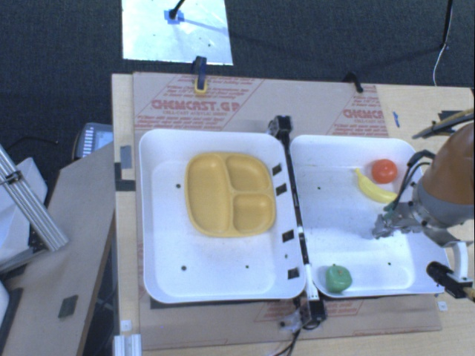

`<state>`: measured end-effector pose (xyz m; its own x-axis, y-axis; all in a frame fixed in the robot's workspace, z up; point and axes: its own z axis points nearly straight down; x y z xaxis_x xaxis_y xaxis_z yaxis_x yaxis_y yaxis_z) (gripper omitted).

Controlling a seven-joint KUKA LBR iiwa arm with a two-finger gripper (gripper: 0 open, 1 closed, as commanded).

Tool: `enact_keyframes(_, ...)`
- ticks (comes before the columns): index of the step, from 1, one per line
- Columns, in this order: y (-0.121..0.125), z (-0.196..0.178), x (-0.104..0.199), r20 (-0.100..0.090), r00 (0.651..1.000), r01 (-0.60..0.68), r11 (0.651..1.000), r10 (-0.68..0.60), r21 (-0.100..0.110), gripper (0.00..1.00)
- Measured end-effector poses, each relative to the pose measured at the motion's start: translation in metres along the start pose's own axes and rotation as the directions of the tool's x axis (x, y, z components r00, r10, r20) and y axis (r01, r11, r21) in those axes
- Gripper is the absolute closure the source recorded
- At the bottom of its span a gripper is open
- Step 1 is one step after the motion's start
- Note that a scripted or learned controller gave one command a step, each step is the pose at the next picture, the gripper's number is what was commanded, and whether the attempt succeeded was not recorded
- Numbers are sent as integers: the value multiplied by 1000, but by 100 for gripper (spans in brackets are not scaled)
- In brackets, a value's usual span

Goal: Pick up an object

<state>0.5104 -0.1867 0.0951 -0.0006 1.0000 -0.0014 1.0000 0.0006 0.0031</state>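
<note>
While one yellow three-compartment plastic tray point(228, 193) is lying in the left white bin point(159, 273), the gripper point(386, 226), finger state unclear, is hovering right of it, near one yellow banana point(372, 189), one orange ball point(384, 170) and one green apple point(338, 277).

Even, bright light, soft shadows, slight blur; white bins point(223, 143) near glare.

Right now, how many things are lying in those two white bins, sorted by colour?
Yellow: 2, the divided plate in the left bin and the banana in the right bin
Orange: 1, a round fruit
Green: 1, a round fruit
Total: 4
</note>
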Motion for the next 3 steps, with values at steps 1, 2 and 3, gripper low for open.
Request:
enact_keyframes(1, 3, -64, -2, 1, 1000, 3, 1000, -3, -5, 100)
enact_keyframes(2, 9, -128, -5, 2, 1000, 4, 1000, -4, -6, 100)
enact_keyframes(3, 8, -178, -15, 2, 1000, 4, 1000, -4, -3, 100)
